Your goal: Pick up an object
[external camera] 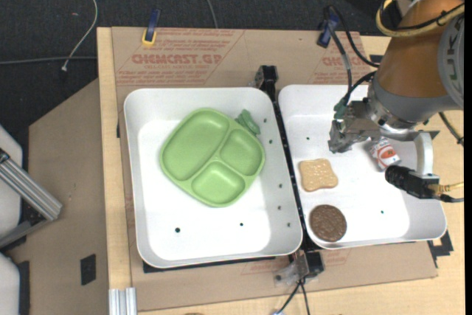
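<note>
We look down from one fixed camera above the bench, tilted slightly, perhaps from the 6 o'clock side. It sits far enough to take in both shallow white plastic bins [140, 158], the brown cardboard bench top [214, 48], and dark floor toward 12 o'clock.

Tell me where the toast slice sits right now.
The toast slice lies in the right bin, near its left wall, just above the round brown patty and below-left of the gripper.
</note>
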### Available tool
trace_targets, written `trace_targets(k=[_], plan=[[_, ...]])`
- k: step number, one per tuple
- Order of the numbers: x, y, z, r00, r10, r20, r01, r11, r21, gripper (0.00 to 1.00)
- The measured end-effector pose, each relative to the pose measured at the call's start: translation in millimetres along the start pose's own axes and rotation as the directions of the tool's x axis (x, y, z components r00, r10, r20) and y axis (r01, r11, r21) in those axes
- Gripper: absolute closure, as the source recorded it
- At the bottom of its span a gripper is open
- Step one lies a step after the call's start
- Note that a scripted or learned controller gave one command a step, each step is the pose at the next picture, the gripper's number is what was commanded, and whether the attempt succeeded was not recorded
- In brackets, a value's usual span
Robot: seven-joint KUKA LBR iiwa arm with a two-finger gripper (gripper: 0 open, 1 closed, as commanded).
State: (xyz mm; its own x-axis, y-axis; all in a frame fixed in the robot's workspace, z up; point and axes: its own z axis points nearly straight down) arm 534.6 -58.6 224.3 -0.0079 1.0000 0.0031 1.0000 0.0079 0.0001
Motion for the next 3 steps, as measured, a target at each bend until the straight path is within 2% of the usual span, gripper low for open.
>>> trace_targets(k=[3], plan=[[151,33,21,1.000,0.002,0.001,-0.002,1.000,-0.001,1.00]])
